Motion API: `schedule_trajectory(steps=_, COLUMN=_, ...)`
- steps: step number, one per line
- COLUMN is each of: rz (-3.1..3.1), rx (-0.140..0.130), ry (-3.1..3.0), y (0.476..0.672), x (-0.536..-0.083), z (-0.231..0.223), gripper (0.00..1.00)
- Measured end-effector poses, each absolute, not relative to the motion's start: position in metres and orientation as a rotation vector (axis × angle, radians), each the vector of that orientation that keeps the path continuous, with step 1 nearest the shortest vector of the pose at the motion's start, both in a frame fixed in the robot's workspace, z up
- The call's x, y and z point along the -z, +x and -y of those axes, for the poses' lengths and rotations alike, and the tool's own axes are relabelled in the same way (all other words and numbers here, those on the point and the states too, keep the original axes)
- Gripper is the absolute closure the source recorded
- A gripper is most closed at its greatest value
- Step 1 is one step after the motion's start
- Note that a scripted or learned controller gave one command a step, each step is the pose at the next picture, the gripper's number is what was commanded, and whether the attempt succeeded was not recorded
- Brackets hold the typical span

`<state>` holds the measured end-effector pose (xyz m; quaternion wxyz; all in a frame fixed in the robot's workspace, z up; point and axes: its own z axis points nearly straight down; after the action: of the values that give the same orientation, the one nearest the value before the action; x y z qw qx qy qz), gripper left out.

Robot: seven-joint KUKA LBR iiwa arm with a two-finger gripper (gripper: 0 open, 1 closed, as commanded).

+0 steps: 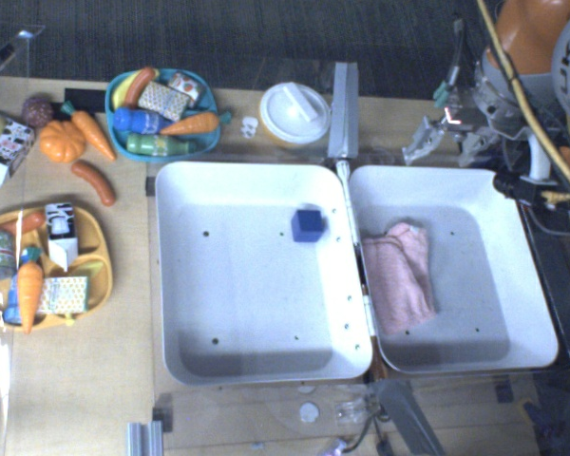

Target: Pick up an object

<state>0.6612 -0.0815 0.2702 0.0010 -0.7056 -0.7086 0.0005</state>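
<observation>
I see the claw (pixel 444 141) at upper right of frame, up over the bench just past the top rim of the right bin (pixel 513 183), w/ its fingers spread apart and nothing between them. Arm (pixel 541 17) comes in from the top right corner, orange band visible, cables looping down the right side.

Pink cloth (pixel 401 274) lies crumpled in the right bin, left half, close to the divider wall. Blue cube (pixel 308 224) sits in the left bin (pixel 185 255), upper right part of it, flat on the floor, well apart from the claw.

Outside the bins: white lidded bowl (pixel 295 114) at top centre just above the left bin. Blue basket (pixel 125 139) of toy food at upper left, carrot (pixel 95 133) and small orange pumpkin (pixel 61 142) beside it, a sausage (pixel 95 182) just below those. Yellow tray (pixel 100 264) w/ more toy groceries at mid left edge.
</observation>
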Motion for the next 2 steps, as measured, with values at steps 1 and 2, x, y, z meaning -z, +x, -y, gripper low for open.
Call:
schedule_trajectory(steps=1, rz=2.202, rx=-0.004, ry=-2.236, y=0.653, x=-0.161, z=0.088, gripper=0.0)
schedule_trajectory(steps=2, rz=2.308, rx=0.002, ry=-2.132, y=0.613, x=-0.092, z=0.099, gripper=0.0)
